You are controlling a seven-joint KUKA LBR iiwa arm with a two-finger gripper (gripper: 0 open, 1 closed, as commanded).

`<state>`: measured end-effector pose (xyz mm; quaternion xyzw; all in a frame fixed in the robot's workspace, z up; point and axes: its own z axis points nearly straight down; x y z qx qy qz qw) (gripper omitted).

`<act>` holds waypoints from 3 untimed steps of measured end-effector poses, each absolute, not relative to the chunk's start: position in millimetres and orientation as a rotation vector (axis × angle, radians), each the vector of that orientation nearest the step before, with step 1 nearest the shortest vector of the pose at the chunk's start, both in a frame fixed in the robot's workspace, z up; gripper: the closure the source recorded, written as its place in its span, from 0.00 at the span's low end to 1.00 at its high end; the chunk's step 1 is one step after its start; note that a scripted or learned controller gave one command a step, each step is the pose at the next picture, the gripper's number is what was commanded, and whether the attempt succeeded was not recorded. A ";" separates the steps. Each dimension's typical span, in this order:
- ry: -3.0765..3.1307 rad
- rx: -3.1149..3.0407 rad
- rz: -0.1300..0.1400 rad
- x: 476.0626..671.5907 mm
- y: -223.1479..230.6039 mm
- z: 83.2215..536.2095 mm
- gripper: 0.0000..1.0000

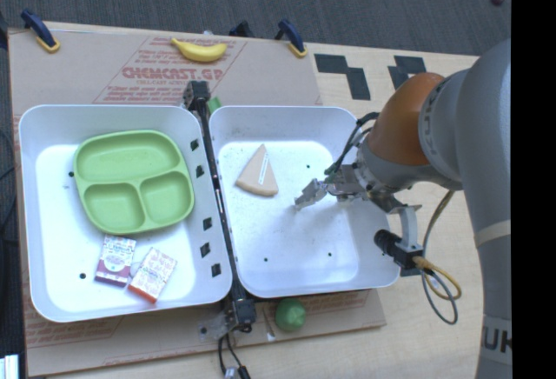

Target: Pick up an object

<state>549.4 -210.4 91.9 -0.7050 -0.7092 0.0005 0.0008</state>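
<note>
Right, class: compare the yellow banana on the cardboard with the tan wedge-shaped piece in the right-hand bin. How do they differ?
The yellow banana is curved and bright yellow, while the tan wedge-shaped piece is straight-edged, triangular and pale. The banana lies outside the bins on the printed cardboard; the wedge lies inside the right white bin, left of the gripper. Both lie flat, apart from the gripper.

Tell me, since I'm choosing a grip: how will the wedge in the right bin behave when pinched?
The wedge looks rigid and lies flat, so it probably won't roll. Its tapered sides may slip from the pincer.
</note>
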 end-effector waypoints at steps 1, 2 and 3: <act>-2.227 -2.212 0.004 482.1 -211.1 92.3 0.00; -2.226 -2.215 0.000 567.1 -210.4 91.9 0.00; -2.227 -2.212 0.004 496.8 -211.2 91.5 0.00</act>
